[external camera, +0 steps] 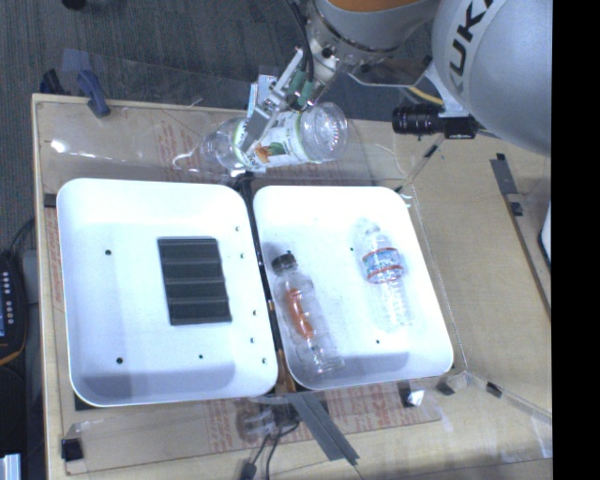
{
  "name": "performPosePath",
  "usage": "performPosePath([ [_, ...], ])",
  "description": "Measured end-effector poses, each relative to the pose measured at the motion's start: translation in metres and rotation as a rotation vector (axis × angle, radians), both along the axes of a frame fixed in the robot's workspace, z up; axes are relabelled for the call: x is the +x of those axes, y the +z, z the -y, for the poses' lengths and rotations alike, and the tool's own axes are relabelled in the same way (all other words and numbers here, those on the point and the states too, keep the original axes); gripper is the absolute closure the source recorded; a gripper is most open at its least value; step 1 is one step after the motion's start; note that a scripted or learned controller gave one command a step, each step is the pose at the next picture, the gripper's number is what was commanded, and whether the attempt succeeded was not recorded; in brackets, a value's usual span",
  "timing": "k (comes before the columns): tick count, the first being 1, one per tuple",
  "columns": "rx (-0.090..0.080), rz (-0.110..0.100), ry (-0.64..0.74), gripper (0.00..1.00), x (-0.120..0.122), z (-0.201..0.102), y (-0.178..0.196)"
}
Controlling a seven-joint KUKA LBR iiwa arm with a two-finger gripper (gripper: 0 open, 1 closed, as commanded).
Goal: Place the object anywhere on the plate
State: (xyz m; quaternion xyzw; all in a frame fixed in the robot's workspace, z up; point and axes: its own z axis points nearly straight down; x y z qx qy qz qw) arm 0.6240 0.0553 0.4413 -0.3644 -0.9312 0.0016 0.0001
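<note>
Desk: pale wooden top (487,281) under a clear sheet, carrying two shallow white bins side by side; dark carpet beyond its far edge.
Left bin: white tray (103,328) with rounded corners, holding a dark ribbed rectangular plate (193,279) near its middle.
Right bin: white tray (328,211), touching the left bin along their shared edge.
Bottle with orange label: clear plastic bottle (302,314) with a black cap, lying on its side along the left wall of the right bin, cap toward the far end.
Bottle with red and blue label: clear plastic water bottle (382,274), lying on its side in the right half of the right bin, well apart from the other.
Arm: grey body with an orange band (375,7) at the top of the view, reaching in from the right.
End effector: (258,131) above the far edge of the desk, beyond both bins, its fingers pinching a clear bottle.
Held bottle: clear plastic bottle with a green and white label (305,136), tilted, round base turned toward the camera, hanging over the desk behind the seam between the bins.
Black cylinder: small dark fitting (417,120) beside the arm, right of the held bottle.
</note>
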Motion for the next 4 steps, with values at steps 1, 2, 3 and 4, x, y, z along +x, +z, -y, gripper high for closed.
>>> performPosePath([
  [1, 0.002, -0.002, 0.340, 1.00, -0.055, -0.046, -0.071],
  [2, 0.001, 0.002, 0.398, 1.00, -0.023, -0.001, -0.043],
  [3, 0.000, 0.004, 0.402, 1.00, -0.022, -0.002, -0.033],
  [4, 0.002, 0.001, 0.546, 1.00, -0.072, 0.051, -0.023],
])
